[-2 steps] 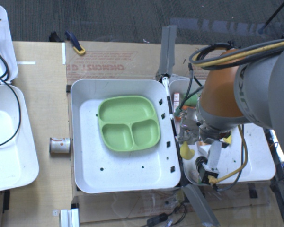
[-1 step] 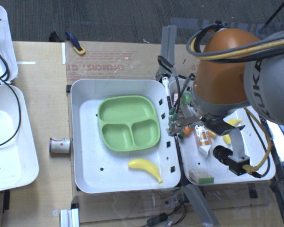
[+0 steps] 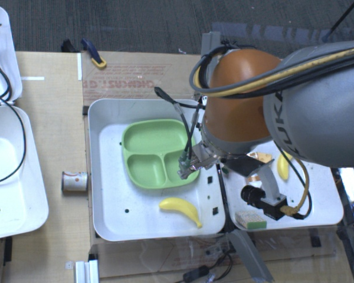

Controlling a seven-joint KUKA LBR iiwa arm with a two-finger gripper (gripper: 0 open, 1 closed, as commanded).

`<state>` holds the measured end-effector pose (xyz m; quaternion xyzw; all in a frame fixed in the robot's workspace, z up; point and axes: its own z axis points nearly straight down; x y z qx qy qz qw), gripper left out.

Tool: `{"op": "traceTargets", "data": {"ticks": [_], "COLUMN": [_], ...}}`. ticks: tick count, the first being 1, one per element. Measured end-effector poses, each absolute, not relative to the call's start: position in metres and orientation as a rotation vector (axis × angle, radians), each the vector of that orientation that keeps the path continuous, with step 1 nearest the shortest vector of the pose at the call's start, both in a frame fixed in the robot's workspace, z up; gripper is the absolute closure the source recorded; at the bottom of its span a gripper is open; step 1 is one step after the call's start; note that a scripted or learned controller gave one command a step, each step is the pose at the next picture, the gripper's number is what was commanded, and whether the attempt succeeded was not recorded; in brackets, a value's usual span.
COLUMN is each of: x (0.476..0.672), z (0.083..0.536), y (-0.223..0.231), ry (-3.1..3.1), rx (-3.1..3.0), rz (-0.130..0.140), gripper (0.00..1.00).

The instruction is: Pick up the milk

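Pale wooden worktop (image 3: 53,128) with two white bins, the grey arm over their shared wall.

We see the gripper (image 3: 187,167) low over the right edge of the green divided plate (image 3: 153,152), which lies in the middle of the left bin (image 3: 106,175); we cannot tell whether it is released or clenched, and nothing shows in its hold. A banana (image 3: 180,208) lies near that bin's front edge. What we take for the milk (image 3: 251,220), a small pale carton with a green band, sits at the front-left corner of the right bin (image 3: 324,208), well apart from the gripper. A second banana (image 3: 283,167) lies further back there. A small can (image 3: 75,181) rests on the worktop just beside the left bin's left wall.
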<state>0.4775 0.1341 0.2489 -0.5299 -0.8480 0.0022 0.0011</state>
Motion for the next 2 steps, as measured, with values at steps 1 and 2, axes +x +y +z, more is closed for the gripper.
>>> {"op": "traceTargets", "data": {"ticks": [1,2], "x": [0.478,0.478], "z": [0.271,0.248], "y": [0.043,0.022], "ry": [-2.707,-2.804], "rx": [-1.596,-1.414], "rz": [0.003,0.003], "gripper": [1.0,1.0]}}
